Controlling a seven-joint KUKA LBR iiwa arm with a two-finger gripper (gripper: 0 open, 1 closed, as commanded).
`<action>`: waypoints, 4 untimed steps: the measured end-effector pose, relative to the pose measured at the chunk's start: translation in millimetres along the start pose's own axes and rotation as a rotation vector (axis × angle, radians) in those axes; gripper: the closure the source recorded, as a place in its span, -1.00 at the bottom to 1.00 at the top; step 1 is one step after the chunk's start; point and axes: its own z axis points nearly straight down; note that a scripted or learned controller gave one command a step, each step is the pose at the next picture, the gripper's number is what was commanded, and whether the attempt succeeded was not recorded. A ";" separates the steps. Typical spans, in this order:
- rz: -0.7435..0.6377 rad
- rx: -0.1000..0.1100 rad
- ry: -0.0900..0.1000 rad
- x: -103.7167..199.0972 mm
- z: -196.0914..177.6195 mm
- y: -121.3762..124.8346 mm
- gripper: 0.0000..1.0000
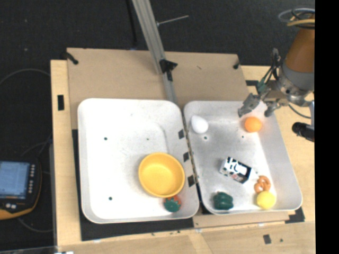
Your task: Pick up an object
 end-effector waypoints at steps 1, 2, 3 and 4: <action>-0.001 0.001 -0.001 -0.3 -0.1 -0.1 -1.00; 0.004 0.005 0.000 -8.7 60.5 -1.7 -1.00; 0.003 -0.009 -0.004 -10.9 77.8 2.0 -1.00; 0.001 -0.004 -0.005 -11.2 73.7 -0.1 1.00</action>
